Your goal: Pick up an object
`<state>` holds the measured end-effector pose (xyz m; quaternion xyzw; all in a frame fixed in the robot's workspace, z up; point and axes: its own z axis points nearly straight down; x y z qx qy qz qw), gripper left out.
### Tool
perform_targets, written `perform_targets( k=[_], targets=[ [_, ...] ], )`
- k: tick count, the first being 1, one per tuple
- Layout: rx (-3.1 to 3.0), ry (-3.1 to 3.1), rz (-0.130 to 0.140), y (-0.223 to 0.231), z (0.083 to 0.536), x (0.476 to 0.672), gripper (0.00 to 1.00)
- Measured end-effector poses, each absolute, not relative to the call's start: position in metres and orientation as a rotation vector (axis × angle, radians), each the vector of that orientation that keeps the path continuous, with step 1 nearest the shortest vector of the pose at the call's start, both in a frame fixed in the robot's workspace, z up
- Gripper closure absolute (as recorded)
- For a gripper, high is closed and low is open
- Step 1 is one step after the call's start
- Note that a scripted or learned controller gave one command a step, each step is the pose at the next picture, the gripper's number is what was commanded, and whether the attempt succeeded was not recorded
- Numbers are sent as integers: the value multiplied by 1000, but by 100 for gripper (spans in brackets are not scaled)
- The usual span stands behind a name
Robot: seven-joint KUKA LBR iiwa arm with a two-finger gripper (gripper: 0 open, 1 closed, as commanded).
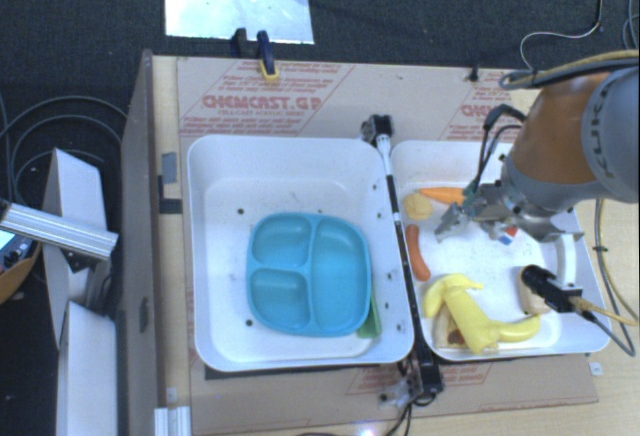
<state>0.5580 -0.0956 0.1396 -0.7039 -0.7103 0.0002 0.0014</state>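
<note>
- The grey arm [575, 139] with its orange band reaches over the right bin [478, 264] from that bin's right side.
- The gripper [470, 216] hangs low over the far half of the right bin, near its middle. Whether its jaws are released or clenched cannot be told from this angle.
- An orange carrot [442, 194] lies in the right bin's far left part, just beside the gripper.
- A pale yellow lump [418, 207] sits at the right bin's left wall, touching or nearly touching the carrot's end.
- A red sausage [417, 252] lies along the right bin's left wall, nearer the camera than the lump.
- A yellow bottle-shaped toy [462, 309] and a banana [515, 330] lie in the right bin's near part, touching each other.
- A small brown piece [452, 332] shows at the right bin's near wall, partly under the yellow toy.
- The left bin [212, 186], touching the right bin's left side on the bench [300, 104], holds a blue divided plate [305, 272] with a green thing [371, 320] under the plate's edge.
</note>
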Motion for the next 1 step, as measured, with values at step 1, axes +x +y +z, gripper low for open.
perform_targets(
  k=[1],
  targets=[
    [-2219,-2231,-6,-115,106,613,0]
  ],
)
